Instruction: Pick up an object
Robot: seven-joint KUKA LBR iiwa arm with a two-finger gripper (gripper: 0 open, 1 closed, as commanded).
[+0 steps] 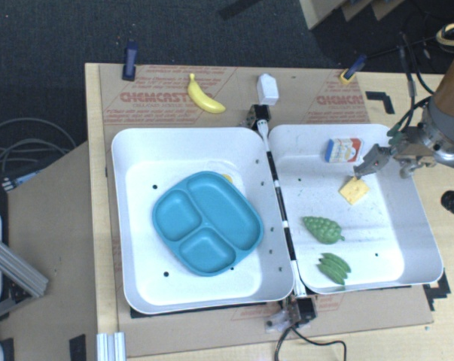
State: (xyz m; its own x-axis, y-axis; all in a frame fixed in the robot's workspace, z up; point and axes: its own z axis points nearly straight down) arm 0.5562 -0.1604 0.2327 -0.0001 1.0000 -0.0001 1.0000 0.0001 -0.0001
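Observation:
The right bin holds a small blue, white and red box, a yellow cheese-like wedge, a bumpy green piece and a green pea pod. My gripper hangs over the bin's upper right part, just right of the box and up-right of the wedge. It is open, with nothing between its fingers. One finger points down-left, its tip close to the wedge.
A blue divided plate lies in the left bin. A yellow banana and a white block lie on the bench behind the bins. Cables hang at the upper right.

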